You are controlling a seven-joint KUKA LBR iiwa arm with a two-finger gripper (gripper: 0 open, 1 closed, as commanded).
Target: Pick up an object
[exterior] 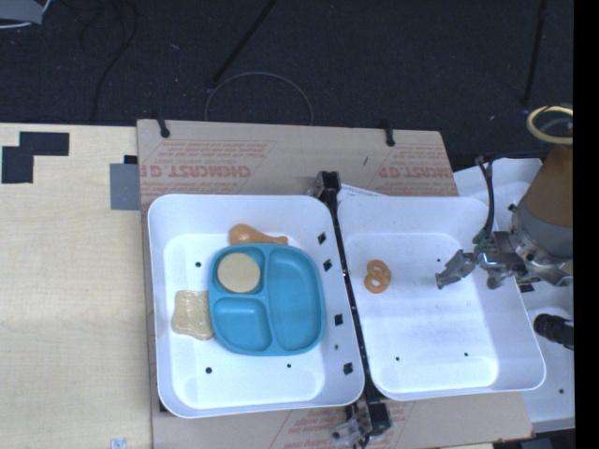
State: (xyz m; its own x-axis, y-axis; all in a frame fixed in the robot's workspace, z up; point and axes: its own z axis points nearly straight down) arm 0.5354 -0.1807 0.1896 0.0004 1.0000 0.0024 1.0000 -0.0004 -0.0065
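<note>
The gripper (456, 271) hangs low in the right bin (426, 363), holding nothing; I cannot tell its opening. Reaching step: next it must move left to the pretzel (377, 276).

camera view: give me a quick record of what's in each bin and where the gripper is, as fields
left bin: blue divided tray, tan round piece in the tray's upper left compartment, orange piece just above the tray, pale flat piece at the tray's left edge
right bin: small pretzel near its left wall
gripper: over the right bin, right of the pretzel and apart from it
held: nothing seen between the fingers
</note>
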